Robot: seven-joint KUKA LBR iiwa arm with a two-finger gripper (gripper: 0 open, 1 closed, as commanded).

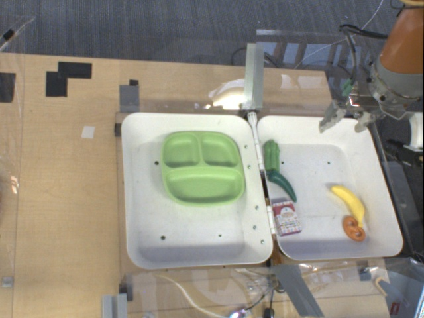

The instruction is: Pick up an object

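Hovering at the right bin's [381, 177] far right corner, claw [346, 118] spread wide, gripping nothing. Lying nearer and slightly right of it, well apart: banana [351, 203], long axis slanting far-left to near-right, ending just beside a pretzel [354, 228].

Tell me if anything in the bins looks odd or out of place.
Nothing looks spilled or broken. The green toy and small carton lie crowded against the divider, and the banana touches the orange ring. The plate sits flat.
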